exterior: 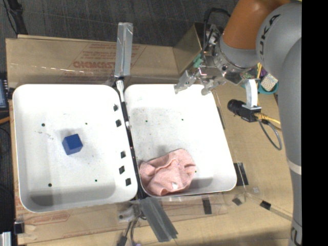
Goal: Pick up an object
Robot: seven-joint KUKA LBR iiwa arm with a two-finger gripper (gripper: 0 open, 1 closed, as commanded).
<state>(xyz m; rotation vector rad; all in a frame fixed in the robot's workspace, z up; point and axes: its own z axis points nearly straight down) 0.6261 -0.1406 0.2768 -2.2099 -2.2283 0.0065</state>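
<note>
Two shallow white bins sit side by side on the counter (46, 50), which is lined with brown cardboard. The left bin (31, 137) holds a small blue cube (73, 143), lying left of centre and well apart from every wall. The right bin (205, 122) holds a crumpled pink cloth (167, 178), bunched against the near wall and towards the divider. The grey arm (287, 60) with its orange band reaches in from the right. The pincer (193, 86) hangs over the far rim of the right bin, fingers spread and nothing between them. It is well apart from the cloth and far from the cube.
</note>
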